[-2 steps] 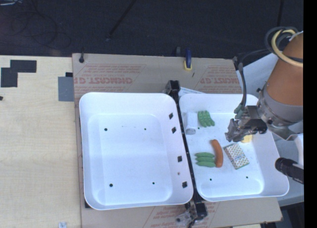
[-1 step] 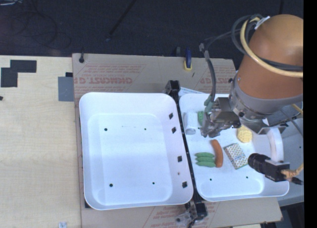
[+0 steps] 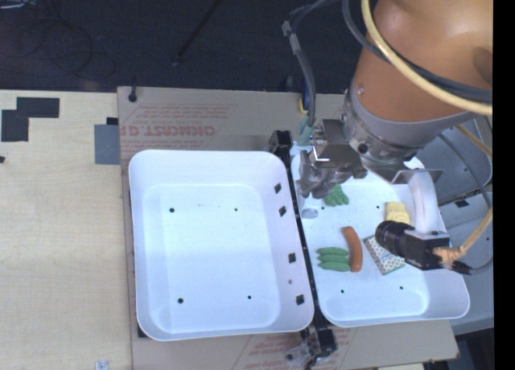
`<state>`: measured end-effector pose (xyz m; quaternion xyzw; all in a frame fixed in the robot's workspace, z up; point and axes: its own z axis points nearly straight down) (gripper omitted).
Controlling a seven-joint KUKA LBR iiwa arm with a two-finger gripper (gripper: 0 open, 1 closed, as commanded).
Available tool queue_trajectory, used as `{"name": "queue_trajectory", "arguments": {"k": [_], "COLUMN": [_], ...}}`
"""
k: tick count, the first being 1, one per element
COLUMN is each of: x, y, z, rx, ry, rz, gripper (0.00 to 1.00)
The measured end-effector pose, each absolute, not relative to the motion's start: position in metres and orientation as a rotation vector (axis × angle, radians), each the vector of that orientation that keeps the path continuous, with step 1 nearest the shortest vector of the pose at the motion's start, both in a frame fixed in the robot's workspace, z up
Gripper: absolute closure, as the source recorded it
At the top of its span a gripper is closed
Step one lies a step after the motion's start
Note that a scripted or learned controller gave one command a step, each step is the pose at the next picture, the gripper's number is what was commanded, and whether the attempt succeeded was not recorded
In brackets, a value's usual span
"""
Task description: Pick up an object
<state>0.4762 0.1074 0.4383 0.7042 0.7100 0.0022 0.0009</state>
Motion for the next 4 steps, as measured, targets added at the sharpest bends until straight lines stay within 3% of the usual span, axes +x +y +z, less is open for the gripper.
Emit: {"name": "queue_trajectory", "arguments": {"k": [1,2,3,4], "x": [0.476,0.474,0.476,0.474], "y": [0.167,0.155,0.155,0.121], "z": [0.497,0.360,0.377,0.282], "rx": [2.214,2.228,2.223,2.231], "ry": [2.227,2.226,2.225,2.221], "rz": [0.005,-0.027,-0.012,-0.022], "gripper": [1.00,1.00,1.00,1.00]}}
